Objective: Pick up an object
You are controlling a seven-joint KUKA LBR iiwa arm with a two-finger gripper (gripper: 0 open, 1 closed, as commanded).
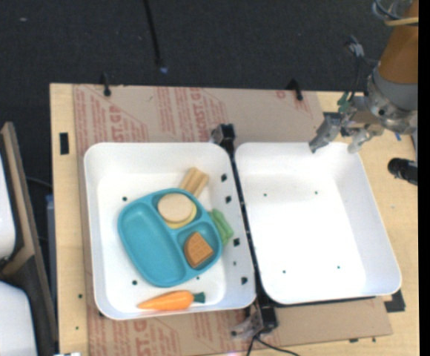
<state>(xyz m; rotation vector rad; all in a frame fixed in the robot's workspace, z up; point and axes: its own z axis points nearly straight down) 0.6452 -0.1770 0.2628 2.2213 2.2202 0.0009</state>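
Carrot lies nearest the camera, flat on the floor of the left bin close to its front wall, orange body pointing left and green stub to the right; it is clear of the other pieces, which in my judgement makes it the easiest thing to pick. Just behind it sits a blue compartment tray, set at a slant, with a brown waffle-like square in one small compartment and a pale round biscuit in another, so both are hemmed in by raised walls. A green piece pokes out beside the tray's right edge, and a tan block leans against its far corner. The right bin shares the middle divide with the left. Farthest back, the gripper hangs over the right bin's far rim, fingers spread apart with nothing between them, well apart from every object. It would probably have to cross to the left bin before any grasp is possible.
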